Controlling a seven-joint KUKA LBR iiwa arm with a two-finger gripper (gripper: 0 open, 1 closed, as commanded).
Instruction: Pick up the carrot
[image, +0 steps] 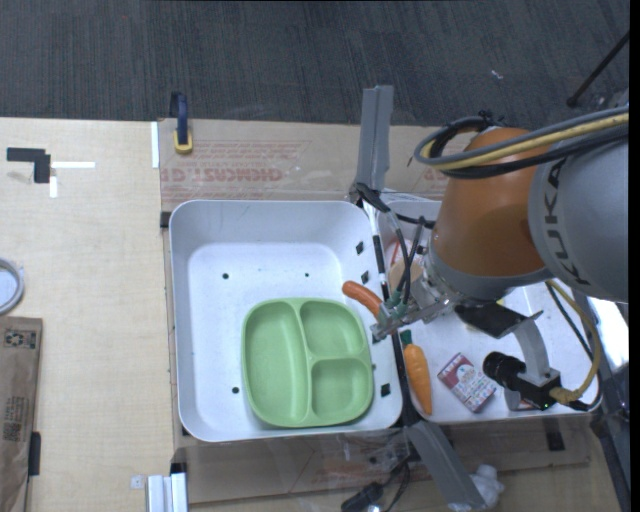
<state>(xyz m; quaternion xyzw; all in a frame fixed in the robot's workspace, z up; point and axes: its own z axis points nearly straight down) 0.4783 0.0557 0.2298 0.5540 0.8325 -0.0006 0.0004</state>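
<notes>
The carrot (418, 380) lies in the right bin (520, 418), close along the wall this bin shares with the left bin (200, 330). Its green top points up the view toward the claw (393, 318) and its narrow end points to the near rim. Lying so tight to the wall makes it an awkward pick, I judge, since a grip across its width must find room on the wall side.

The claw hangs over that shared wall, just beyond the carrot's green top and perhaps touching it. The carrot is not in its hold. Whether the claw is open or closed I cannot tell, because the wrist and its brackets sit on top of it.

A green divided plate (308, 362) rests in the left bin toward the shared wall. Off its far right corner lies a second orange, elongated thing (361, 295), also close to the claw. It could be another carrot or something else — too small to say, and a likely source of a mistaken grab.

The arm (520, 220), with its orange band, covers the far half of the right bin, so whatever lies under it is unknown. A small red-and-white box (467, 381) sits near the carrot without touching it. A flat dark thing (490, 318) shows partly from under the arm, too much covered to name
</notes>
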